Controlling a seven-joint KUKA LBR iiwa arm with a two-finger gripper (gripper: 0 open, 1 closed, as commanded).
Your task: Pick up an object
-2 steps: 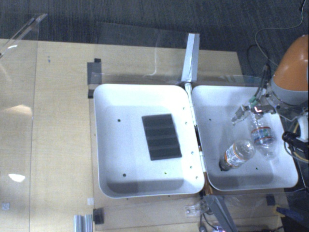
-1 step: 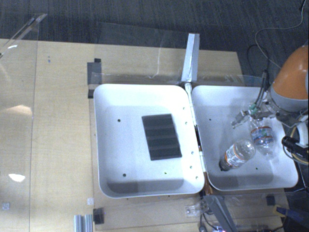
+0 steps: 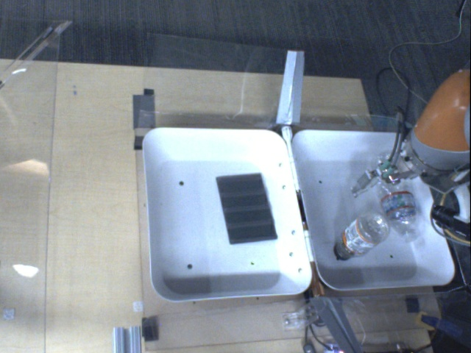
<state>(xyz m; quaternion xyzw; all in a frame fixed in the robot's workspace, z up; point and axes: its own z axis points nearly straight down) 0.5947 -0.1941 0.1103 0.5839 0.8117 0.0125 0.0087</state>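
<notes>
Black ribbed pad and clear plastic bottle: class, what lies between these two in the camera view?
Between the black ribbed pad and the clear plastic bottle run the two white bins' adjoining walls, with bare bin floor on either side.

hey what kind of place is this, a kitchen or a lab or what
Most likely a robotics lab or test bench, not a kitchen: a grey and orange robot arm reaches over two white bins on a wooden bench, with loose cables nearby.

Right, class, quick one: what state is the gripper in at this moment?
Gripper: over the right bin, just above two clear plastic bottles; open or shut cannot be told, and no grasp is evident.
</notes>
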